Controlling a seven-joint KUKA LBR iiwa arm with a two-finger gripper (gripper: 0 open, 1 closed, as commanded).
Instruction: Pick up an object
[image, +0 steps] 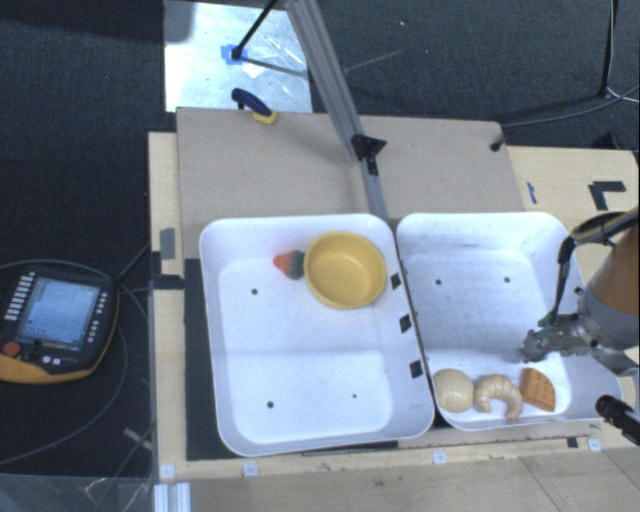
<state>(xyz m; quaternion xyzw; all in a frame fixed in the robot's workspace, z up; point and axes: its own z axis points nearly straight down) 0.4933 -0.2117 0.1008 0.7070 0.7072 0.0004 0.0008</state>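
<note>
Overhead, two white bins (300, 420) on cardboard-topped bench (440, 160); dark carpet around; jaws' (535, 345) state perhaps obscured, cannot tell.

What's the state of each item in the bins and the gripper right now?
Yellow bowl: upright, open side up, far end of the left bin.
Strawberry: lying against the bowl's left side.
Bread roll: resting at the near edge of the right bin.
Croissant: lying between roll and waffle.
Waffle: lying flat, right of the croissant.
Gripper: low in the right bin, just above the waffle, holding nothing visible.
</note>
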